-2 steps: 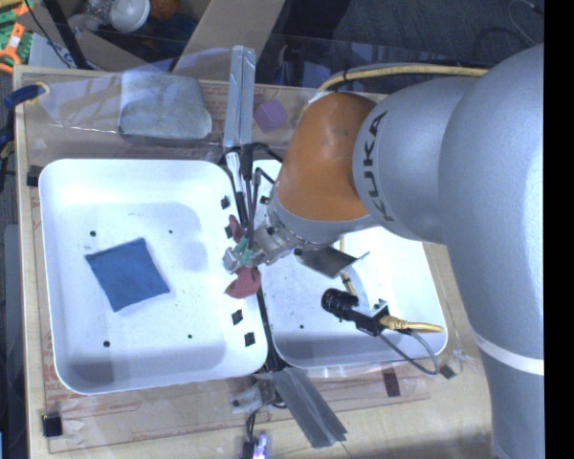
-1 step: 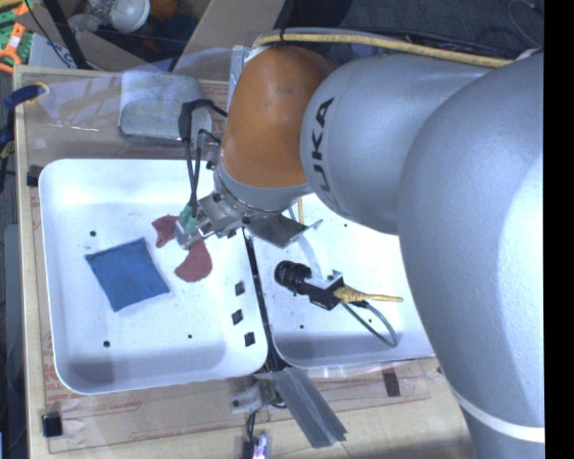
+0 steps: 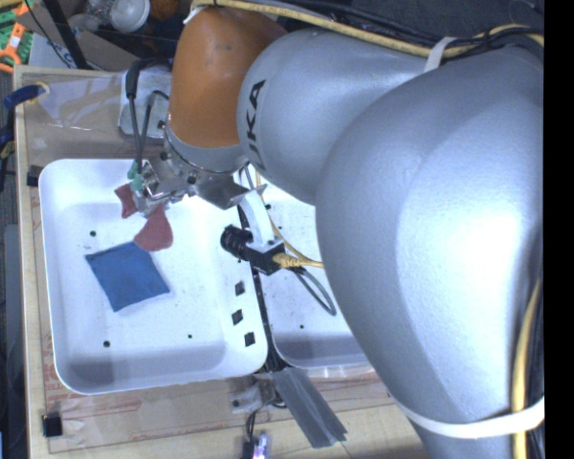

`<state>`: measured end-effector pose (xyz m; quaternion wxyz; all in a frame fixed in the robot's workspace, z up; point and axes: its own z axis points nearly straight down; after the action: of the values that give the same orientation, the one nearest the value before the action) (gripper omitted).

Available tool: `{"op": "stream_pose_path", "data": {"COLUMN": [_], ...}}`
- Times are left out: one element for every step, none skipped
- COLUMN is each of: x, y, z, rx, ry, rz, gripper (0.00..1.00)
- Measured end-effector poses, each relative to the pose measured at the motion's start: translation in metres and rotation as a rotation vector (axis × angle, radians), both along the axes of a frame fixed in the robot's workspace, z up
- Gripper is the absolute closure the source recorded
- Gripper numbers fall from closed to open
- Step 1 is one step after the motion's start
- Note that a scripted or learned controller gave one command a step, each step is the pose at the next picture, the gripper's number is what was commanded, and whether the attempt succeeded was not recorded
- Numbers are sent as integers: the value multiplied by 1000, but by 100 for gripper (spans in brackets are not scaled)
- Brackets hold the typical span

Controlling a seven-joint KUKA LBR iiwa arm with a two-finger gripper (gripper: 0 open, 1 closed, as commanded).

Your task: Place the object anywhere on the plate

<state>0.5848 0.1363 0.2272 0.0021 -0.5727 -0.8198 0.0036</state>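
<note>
Clearly visible in the left bin [image 3: 57, 285], a reddish-brown object [image 3: 153, 229] lay on the white floor toward the bin's far side, partly under the gripper [image 3: 145, 187]. A second patch of the same reddish colour showed just beyond it, beside the gripper's metal parts; whether the two patches were one piece could not be told. The gripper hung directly above the reddish-brown object, close to it or touching, and whether anything sat between its tips could not be told, nor how wide it stood. Just nearer the camera than the reddish-brown object, a blue flat square [image 3: 126, 273] lay tilted on the bin floor, apart from it by a narrow gap. The arm [image 3: 411, 189], grey with an orange band [image 3: 215, 65], covered most of the right bin [image 3: 311, 352]. A black cable fitting [image 3: 244, 245] hung over the ridge between the bins.
</note>
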Motion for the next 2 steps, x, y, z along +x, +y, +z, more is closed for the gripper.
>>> {"op": "stream_pose_path", "data": {"x": [-45,-6], "y": [52,15], "z": [-51,-84], "rx": [1,2], "ry": [3,0], "rz": [184,263], "gripper": [100,100]}}
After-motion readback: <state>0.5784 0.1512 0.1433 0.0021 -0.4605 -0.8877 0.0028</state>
